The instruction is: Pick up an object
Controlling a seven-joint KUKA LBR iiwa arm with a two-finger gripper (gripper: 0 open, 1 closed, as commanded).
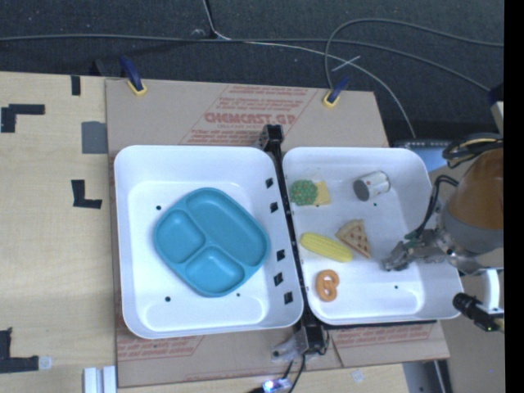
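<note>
Premises: a robotics lab or test bench, not a domestic or retail setting. Evidence noted: two shallow white bins [131, 244] fixed side by side at frame centre on a printed cardboard sheet [246, 113], which is held to a light wooden bench top [49, 236] by blue and yellow clamps [133, 80] at upper centre. Black tape marks [82, 193] sit on the bench at left. Loose cables [270, 46] run across dark carpet along the top of the frame. A grey and orange industrial arm [479, 199] enters at right. Bin contents are toy foods [326, 246] and a blue sectioned plate [211, 241]
</note>
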